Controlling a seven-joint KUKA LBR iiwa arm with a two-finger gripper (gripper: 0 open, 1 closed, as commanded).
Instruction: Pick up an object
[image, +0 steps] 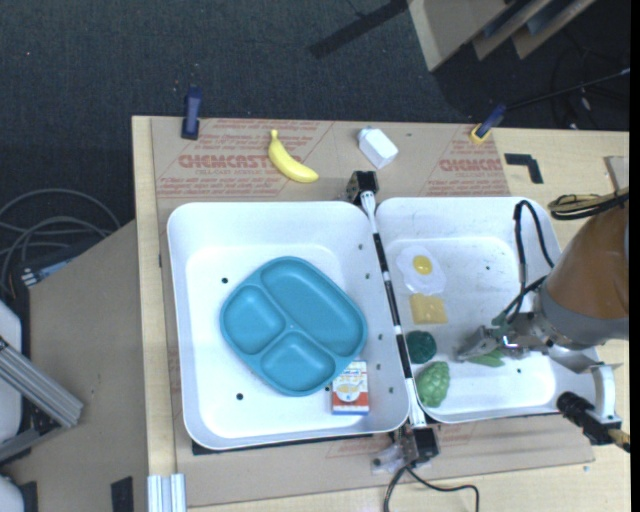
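My gripper (484, 348) hangs low in the right bin (500, 225), near its front middle, with the arm coming in from the right. A small green piece (492, 359) lies right under the gripper's tip and is partly hidden by it. To the gripper's left, along the bin's left wall, lie a fried egg toy (420, 266), a yellow square piece (428, 308), a dark green round item (420, 346) and a leafy green item (433, 383).
The left bin (200, 240) holds a blue divided plate (292, 324) and a small carton (350, 389) at its front right. Behind the bins, a banana (289, 161) and a white block (378, 148) rest on the bench. A black cable (525, 235) loops over the right bin.
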